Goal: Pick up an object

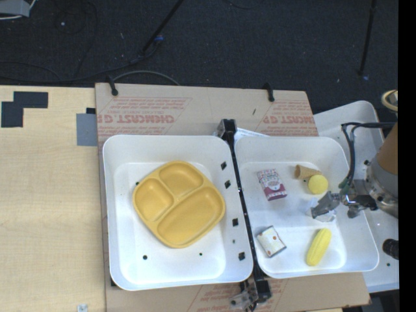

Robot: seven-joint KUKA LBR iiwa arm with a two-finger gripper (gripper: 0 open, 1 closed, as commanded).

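Claw (323, 208), jaw state impossible to tell, hovers at right-centre above corn (318, 246), approaching; next it must descend and grip.

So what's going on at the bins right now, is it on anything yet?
Not yet, as far as the view shows. The gripper is low over the right bin, near its right side, between the yellow ball and the corn cob; nothing is visibly between its fingers. A pink-labelled packet and a small white box also lie in that bin. The left bin holds a yellow divided plate.
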